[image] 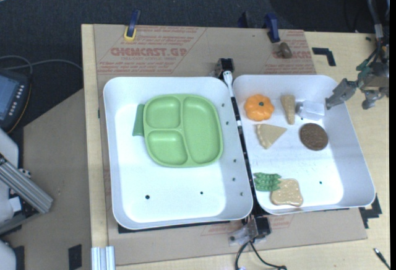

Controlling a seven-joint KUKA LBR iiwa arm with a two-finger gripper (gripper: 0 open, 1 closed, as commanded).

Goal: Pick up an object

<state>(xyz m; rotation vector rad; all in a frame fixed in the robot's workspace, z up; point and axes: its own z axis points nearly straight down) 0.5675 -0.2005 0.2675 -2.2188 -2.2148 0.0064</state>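
We see a matt green plastic divided plate [183, 129] in the left glossy white plastic bin [124, 157], on brown cardboard [185, 46].

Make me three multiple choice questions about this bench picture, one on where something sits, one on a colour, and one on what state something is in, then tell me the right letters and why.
1. Where does the orange pumpkin lie?
A. In the right bin
B. On the green tray
C. On the bare bench

2. What colour is the divided tray in the left bin?
A. Orange
B. Green
C. Brown

3. What lies in the divided tray's compartments?
A. Nothing
B. The brown disc
C. The green pea pod

Answers: 1 A, the pumpkin rests near the upper left of the right bin. 2 B, the tray is pale green. 3 A, all three compartments show bare; the brown disc and pea pod lie in the right bin.
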